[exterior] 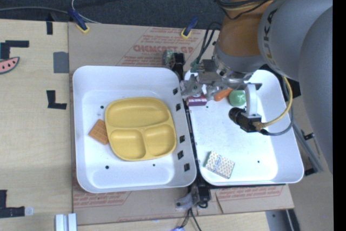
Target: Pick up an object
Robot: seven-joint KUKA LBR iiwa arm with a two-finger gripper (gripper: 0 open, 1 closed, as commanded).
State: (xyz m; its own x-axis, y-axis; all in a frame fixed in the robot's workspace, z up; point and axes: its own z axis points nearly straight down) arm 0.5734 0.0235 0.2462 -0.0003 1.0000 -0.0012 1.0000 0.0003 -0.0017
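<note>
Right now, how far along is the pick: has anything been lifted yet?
Nothing looks lifted. The claw is low at the back-left corner of the right bin, beside a small orange piece and a green object; whether it grips anything cannot be told. The patterned packet lies at that bin's front, and the yellow tray and the tan cracker rest in the left bin. Grasping and lifting remain.

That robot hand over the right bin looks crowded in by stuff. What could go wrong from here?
1. The hand sits low at the right bin's upper left corner, near the wall between the bins, so it might bump that wall.
2. The orange piece and green piece lie close together beside it; it may nudge one or close on neither.
3. A yellow cable loops over the bin and could drag across things.
</note>
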